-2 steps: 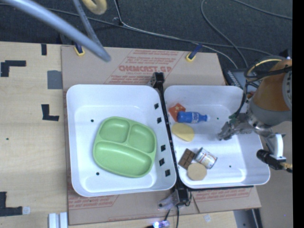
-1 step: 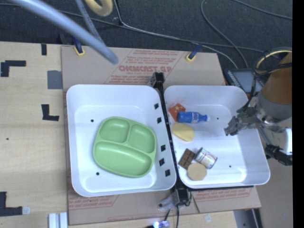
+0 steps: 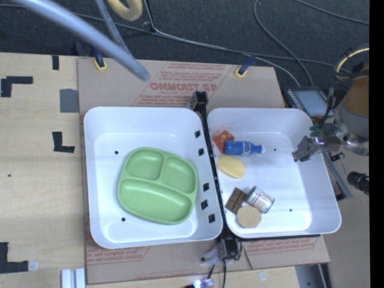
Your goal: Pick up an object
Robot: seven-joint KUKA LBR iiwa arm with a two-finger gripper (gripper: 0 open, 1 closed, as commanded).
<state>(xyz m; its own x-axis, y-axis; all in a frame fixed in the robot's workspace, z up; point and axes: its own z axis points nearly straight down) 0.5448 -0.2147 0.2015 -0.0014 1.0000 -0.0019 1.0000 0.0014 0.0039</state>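
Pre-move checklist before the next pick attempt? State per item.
1. Gripper carrying nothing: cannot tell, too small and blurred.
2. Gripper position: ok, at the right bin's right rim, apart from the objects.
3. Targets present: ok. Blue bottle, yellow oval piece, brown block, small can and tan round piece cluster along the right bin's left side.
4. Target isolation: not ok. Brown block, small can and tan round piece sit against each other; the blue bottle lies on a red item.
5. Left bin: ok, holds a green divided plate, away from the arm.
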